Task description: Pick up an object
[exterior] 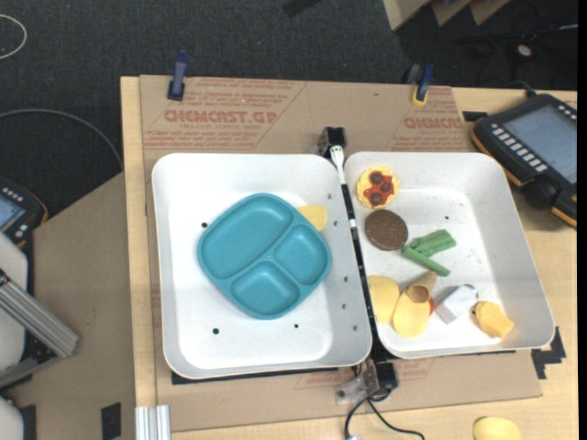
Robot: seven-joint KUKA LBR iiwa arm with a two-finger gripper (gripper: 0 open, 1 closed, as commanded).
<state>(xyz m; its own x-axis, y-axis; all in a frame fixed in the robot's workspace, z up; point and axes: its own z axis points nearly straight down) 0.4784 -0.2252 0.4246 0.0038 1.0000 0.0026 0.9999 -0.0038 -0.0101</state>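
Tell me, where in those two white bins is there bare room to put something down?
In the left bin, bare floor rings the blue divided plate, widest along the near and left walls. In the right bin, the far-right stretch beyond the green piece is bare. Crowded: its left side and near edge, from the small pizza and brown disc to the yellow pieces.

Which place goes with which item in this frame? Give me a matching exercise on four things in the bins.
Items:
1. blue divided plate
2. brown disc
3. green piece
4. small tart with red topping

Places:
A. right bin, far end by the divider
B. left bin, centre
C. right bin, middle, right of the brown disc
D. right bin, just nearer than the tart

Pairs: 1-B, 2-D, 3-C, 4-A
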